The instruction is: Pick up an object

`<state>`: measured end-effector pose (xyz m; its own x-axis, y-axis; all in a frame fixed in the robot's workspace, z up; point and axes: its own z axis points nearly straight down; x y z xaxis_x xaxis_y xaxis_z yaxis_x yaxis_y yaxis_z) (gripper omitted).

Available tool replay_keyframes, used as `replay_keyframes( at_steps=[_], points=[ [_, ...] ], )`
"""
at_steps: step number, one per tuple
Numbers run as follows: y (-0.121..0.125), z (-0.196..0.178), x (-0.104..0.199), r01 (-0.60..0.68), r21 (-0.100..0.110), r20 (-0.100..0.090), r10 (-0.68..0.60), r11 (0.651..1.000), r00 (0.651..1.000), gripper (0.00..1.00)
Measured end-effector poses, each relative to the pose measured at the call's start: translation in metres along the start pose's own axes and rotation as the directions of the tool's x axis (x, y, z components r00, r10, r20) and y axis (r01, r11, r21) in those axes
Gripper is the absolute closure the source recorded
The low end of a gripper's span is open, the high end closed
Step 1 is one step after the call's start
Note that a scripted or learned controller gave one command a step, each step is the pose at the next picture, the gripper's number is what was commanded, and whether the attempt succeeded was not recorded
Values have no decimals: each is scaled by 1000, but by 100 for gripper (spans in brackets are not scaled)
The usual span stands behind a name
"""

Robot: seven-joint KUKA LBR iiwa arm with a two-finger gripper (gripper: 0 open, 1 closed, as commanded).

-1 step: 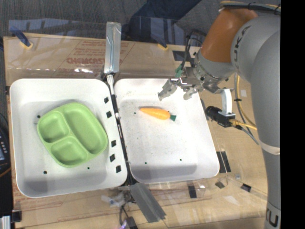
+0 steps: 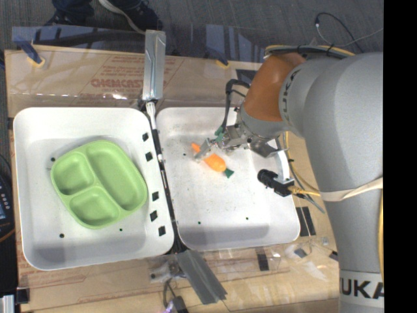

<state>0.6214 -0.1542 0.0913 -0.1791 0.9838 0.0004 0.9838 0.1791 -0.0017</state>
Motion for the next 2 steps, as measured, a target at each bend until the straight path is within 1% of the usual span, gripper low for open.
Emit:
replay_keyframes(
  at_steps=[1, 2],
  points=[
    [0, -9, 0, 5, 3, 0, -5, 1000, 1000, 100],
    [-4, -125, 12, 70, -2, 1, -70, 998, 998, 100]
  ],
)
